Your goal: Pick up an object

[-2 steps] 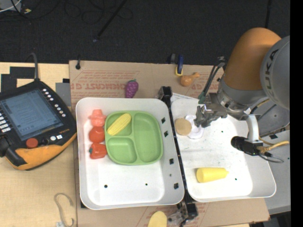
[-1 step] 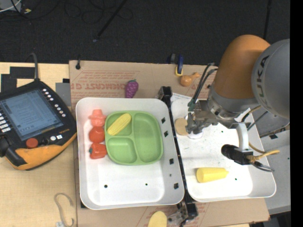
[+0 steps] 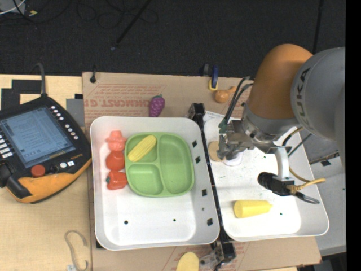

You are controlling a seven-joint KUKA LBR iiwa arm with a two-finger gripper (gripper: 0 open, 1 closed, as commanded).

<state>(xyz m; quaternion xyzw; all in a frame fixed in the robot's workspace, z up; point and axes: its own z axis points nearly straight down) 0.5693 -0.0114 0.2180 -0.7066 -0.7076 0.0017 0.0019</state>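
well, the arm [image 3: 282,95] leans in over the far right corner of the right bin [image 3: 304,216], while the left bin [image 3: 152,219] carries a green plate [image 3: 169,174] with corn [image 3: 141,147] in its far left compartment and red toys [image 3: 115,162] along the bin's left edge. the gripper [image 3: 229,152] hangs low near the right bin's far left corner; whether it is released or clenched i cannot tell from this slant. a yellow wedge [image 3: 252,209] lies by the right bin's near edge, well apart from the gripper. a small tan disc [image 3: 214,149] sits just beside the gripper, against the bin's left edge, and it looks the likelier target. to pick well, i'd centre over the disc, clear of the bin's wall, come straight down, close squarely across it and lift only once it is firmly caught. the wall so near could foul the approach.
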